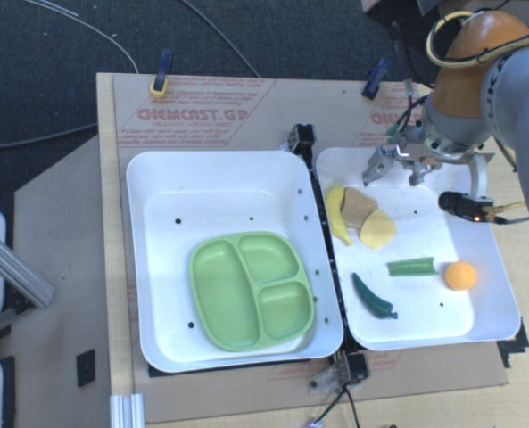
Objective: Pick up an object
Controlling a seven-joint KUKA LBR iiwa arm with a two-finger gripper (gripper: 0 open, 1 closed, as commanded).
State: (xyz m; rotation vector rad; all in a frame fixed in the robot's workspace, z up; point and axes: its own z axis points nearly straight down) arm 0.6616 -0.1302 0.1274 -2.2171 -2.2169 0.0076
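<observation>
My gripper point(394, 173) hangs over the far end of the right bin point(491, 324), its two fingers spread open with nothing between them. Just in front of it and to the left lie a yellow banana point(336, 214), a brown slice of bread point(357, 206) and a pale yellow lump point(378, 229), all touching one another. Nearer the front of that bin are a green block point(411, 267), a dark green pepper point(373, 296) and an orange ball point(460, 275). None of them touches the gripper.
The left bin point(157, 194) holds a light green divided plate point(249, 289). A black clamp point(301, 137) sits at the far end of the ridge between the bins. Blue and yellow clips point(161, 72) hold the cardboard at the back.
</observation>
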